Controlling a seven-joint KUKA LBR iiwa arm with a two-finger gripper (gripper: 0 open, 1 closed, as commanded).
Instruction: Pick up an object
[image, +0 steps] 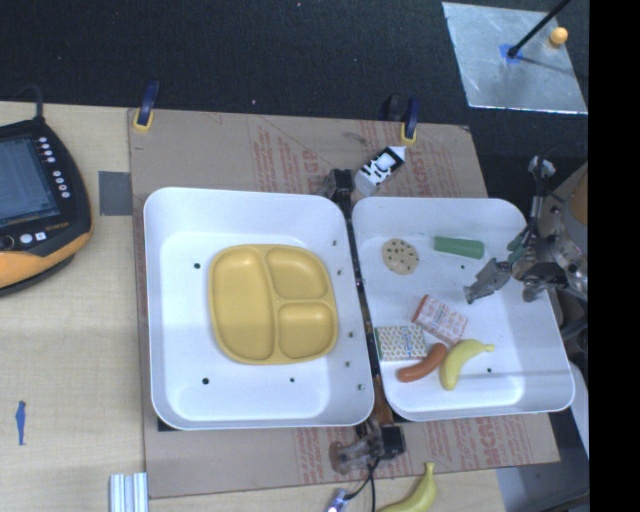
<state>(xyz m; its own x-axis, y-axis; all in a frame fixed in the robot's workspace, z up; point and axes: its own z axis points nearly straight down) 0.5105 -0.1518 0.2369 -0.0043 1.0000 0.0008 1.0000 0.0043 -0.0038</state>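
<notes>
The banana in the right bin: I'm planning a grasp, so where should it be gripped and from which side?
Grip the banana across its thick middle from above. It lies flat and curved; the hot dog touches its lower left end, so stay nearer the stem end.

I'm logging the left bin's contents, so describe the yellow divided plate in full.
The yellow plate is a rounded-square tray of matte, plastic-looking material with three compartments: a tall one along its left side and two smaller ones stacked on its right, split by raised ridges. It lies flat and upright, slightly rotated, near the middle of the left bin, resting on the bin's floor. Nothing sits in its compartments, and nothing else touches it. Its lower edge casts a soft shadow on the white floor.
</notes>
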